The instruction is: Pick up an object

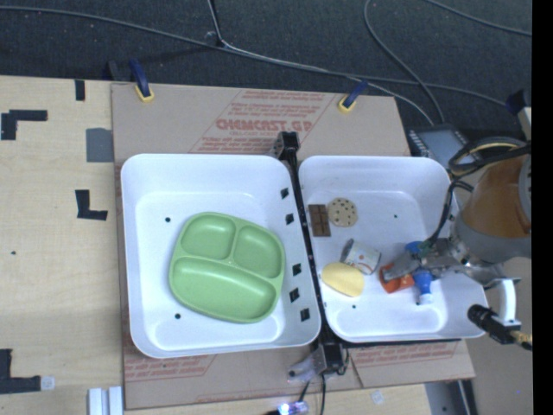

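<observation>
The gripper (422,269) is seen low in the right part of the frame, set down into the right side of the right bin (380,173); whether it is spread or pressed together cannot be told, since its tip is lost among small blue and grey parts. A red-orange object (395,279) lies just left of the tip, touching or nearly touching it, and nothing can be confirmed as gripped. Further left in the same bin, a small grey and white object (361,258) is found, and below it a pale yellow oval object (343,279) rests near the bin's left wall. Above these, a tan round disc with dark dots (344,212) lies just beside a brown rectangular block (319,220). The arm (497,210), grey with an orange band, is seen at the right edge of the frame. The left bin (147,180) holds a green divided plate (227,266) at its centre. Both bins are set on a cardboard sheet (251,119), which is clamped at its upper edge, and black cables (259,54) are draped across the dark floor at the top of the frame.
</observation>
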`<state>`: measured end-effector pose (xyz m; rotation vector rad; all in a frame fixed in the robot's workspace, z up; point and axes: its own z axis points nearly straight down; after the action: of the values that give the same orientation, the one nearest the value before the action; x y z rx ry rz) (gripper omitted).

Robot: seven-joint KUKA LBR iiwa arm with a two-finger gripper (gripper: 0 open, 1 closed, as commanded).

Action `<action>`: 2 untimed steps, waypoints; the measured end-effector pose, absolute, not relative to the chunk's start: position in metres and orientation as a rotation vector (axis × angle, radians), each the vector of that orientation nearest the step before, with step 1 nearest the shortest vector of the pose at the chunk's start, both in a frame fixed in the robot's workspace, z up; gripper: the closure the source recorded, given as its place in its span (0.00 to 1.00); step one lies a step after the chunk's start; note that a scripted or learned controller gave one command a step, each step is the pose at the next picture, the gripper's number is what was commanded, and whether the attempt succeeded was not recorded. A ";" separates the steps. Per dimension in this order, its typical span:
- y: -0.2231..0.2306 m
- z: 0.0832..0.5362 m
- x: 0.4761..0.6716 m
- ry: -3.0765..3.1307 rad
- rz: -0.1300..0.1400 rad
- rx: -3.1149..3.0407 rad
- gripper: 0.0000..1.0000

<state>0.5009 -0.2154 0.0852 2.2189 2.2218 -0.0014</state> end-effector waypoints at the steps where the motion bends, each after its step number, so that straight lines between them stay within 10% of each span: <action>1: -0.217 0.097 0.502 2.217 0.000 2.215 1.00; 2: -0.209 0.154 0.509 2.221 0.003 2.216 1.00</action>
<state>0.5089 -0.2085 0.1544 2.2161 2.2213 0.0028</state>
